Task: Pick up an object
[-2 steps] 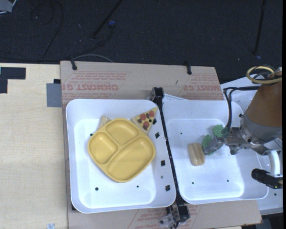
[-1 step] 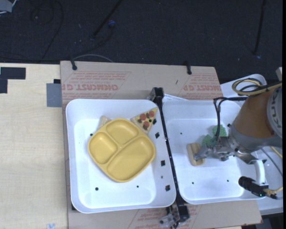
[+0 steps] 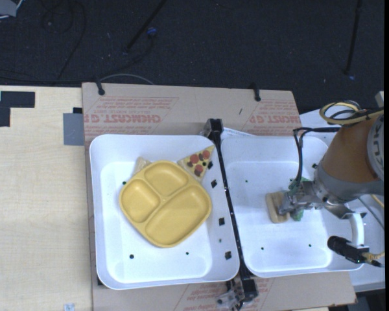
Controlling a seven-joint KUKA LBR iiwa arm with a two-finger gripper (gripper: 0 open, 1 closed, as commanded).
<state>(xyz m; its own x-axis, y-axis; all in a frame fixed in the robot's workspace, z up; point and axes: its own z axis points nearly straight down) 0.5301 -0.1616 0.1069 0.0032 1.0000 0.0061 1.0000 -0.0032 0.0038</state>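
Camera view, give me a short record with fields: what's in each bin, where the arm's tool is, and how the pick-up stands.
left bin: yellow divided plate, with a toy pizza slice at its upper right edge
right bin: small tan block
tool: low in the right bin, right beside the tan block
grasp: cannot tell; nothing visibly lifted
arm: reaches in from the right
under the bins: cardboard sheet
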